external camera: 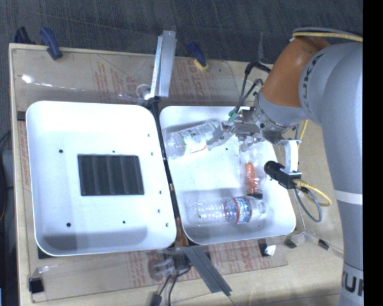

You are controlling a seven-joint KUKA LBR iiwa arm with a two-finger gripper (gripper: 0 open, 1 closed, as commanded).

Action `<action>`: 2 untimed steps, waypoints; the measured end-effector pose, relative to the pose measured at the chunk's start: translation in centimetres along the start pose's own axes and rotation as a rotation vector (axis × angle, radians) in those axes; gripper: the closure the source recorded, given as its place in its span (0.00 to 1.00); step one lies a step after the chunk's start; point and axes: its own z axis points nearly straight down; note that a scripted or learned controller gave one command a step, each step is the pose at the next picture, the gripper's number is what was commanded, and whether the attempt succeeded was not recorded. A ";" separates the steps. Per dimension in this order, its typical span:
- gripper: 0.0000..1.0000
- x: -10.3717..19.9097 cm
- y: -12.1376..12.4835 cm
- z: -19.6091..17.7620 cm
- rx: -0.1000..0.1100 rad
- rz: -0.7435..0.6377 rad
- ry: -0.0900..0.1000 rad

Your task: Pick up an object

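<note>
The arm (325,75) comes in from the right over the right bin (281,225). The left bin (51,126) has a dark ribbed panel (110,174) in it. One clear bottle (228,210) lies along the right bin's near wall, another clear bottle (191,138) sits up top, just beside the gripper (242,127). A small orange object (251,176) lies between them. Honestly can't tell how the gripper stands, it's too blurry.

Red print on the bench (83,75) is unreadable.
</note>
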 end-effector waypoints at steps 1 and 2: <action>0.00 0.0 4.2 5.2 -0.004 -0.061 0.000; 0.00 -1.5 -4.1 7.7 -0.013 -0.076 0.002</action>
